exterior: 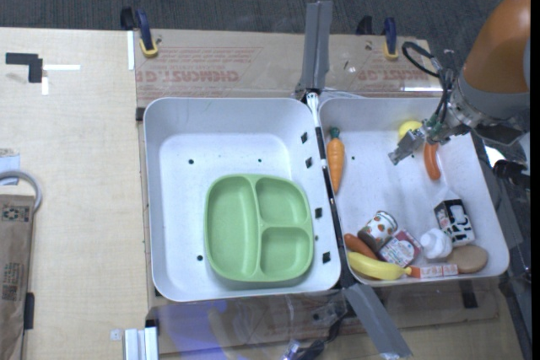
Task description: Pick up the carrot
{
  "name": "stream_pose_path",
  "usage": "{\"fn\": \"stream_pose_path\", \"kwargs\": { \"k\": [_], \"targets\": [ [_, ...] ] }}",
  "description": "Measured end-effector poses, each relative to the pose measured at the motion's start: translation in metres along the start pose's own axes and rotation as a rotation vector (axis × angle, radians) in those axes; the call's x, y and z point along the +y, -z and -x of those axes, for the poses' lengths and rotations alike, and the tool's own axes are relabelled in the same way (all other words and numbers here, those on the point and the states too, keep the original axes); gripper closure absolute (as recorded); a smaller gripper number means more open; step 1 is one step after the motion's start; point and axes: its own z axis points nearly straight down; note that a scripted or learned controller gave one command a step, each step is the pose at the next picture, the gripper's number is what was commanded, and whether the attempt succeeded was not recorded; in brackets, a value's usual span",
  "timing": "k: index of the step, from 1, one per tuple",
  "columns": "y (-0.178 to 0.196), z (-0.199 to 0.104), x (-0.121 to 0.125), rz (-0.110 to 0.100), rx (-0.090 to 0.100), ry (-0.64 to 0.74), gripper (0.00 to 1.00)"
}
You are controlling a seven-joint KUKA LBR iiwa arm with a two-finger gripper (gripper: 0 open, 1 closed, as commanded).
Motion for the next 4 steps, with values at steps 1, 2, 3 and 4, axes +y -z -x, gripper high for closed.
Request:
{"fn": "stream_pose_path", "kwargs": {
  "k": [1, 2, 3, 4],
  "targets": [
    [-0.074, -0.066, -0.041, -0.001, 0.001, 0.035, 0.0],
    [-0.074, -0.047, -0.061, 0.001, 0.001, -0.059, 0.0],
    [-0.074, -0.063, -0.021, 0.001, 0.0, 0.261, 0.0],
    [-0.073, -0.043, 0.034, 0.003, -0.003, 0.444, 0.0]
  ]
}}
